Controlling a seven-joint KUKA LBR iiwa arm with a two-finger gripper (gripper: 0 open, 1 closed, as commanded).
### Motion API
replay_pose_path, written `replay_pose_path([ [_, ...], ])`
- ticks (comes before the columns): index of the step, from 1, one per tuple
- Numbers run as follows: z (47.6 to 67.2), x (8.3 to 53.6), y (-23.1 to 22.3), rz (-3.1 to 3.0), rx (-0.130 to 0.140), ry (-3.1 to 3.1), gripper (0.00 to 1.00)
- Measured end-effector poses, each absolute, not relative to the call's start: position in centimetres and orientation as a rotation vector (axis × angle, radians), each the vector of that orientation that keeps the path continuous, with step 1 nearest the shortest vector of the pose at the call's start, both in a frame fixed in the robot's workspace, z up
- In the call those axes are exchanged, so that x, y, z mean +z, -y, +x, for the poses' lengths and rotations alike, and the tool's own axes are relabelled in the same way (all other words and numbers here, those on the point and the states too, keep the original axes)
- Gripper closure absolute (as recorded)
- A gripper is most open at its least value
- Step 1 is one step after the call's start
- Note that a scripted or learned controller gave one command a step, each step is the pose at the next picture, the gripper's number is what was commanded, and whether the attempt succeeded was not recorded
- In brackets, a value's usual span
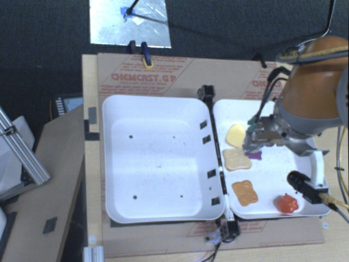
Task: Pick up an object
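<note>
Two bins: pincer (254, 144) low in rt bin (272, 209), grip state unclear.

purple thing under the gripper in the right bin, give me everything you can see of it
The purple object is small and mostly hidden. A short strip of violet shows on the floor of the right bin, poking out from beneath the gripper. It sits just right of the pale toast slice, close to it; contact is unclear. Shape, material and whether the gripper touches it cannot be made out.
</note>
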State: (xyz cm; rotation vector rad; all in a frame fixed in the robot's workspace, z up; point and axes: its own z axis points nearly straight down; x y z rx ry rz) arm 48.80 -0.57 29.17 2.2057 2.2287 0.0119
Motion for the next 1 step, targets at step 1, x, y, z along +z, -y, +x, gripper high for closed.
replay_pose_path([
  [1, 50.07, 40.47, -2.47, 2.204, 0.020, -2.225, 1.00],
])
